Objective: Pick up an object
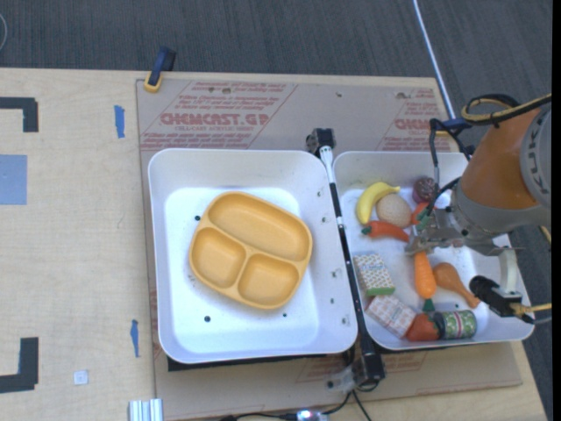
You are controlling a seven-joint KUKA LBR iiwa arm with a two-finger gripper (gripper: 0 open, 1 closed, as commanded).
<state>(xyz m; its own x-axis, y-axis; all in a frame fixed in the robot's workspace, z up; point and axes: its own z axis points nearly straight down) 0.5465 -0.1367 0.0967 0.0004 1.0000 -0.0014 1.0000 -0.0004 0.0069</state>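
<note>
A smooth, tapered orange toy carrot [424,276] with a green tip lies in the right bin [508,327] among a curved yellow banana [372,198], a drumstick [455,281] and a small can [457,324]. The claw [424,239] hangs just over the carrot's upper end; whether it is spread or pinching cannot be told. The left bin [166,235] holds a glossy, three-compartment yellow plate [250,249].

Two white bins: left bin [166,261], right bin [399,160]. Orange-yellow divided plate [250,249]. Yellow banana [373,198]; beige egg [394,210]; orange carrot [424,276] with green tip; tan-orange drumstick [454,281]; dark purple, round item [425,188]; green-labelled can [456,324]; checkered green-and-white packet [375,273]. Arm [504,174] orange over grey. Bench [70,235] pale wood, blue tape marks.
</note>
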